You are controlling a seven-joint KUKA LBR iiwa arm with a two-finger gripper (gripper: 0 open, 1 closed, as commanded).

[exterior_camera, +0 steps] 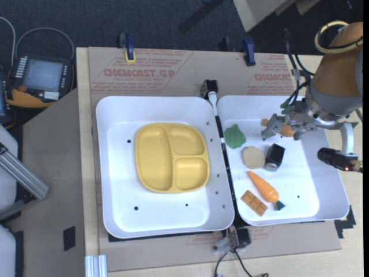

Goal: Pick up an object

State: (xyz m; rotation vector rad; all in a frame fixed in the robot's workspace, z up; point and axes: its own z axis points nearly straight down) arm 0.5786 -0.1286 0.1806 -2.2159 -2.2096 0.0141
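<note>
Under the gripper [281, 127], at the far side of the right bin [328, 212], a small orange piece [286, 130] is seen (probably light, stiff toy food). Whether the fingers are wide or narrow cannot be told. It is judged best taken across its short width. Nearer lie a green piece [234, 136], a tan disc [252, 156], a black block [275, 156] and a carrot [264, 187].

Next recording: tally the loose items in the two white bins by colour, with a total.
Yellow: 1, divided plastic plate, left bin
Green: 1, leafy toy
Beige: 1, round disc
Black: 1, small block
Orange: 2, toy carrot; small piece by gripper
Brown: 1, waffle-like cracker
Total: 7
</note>
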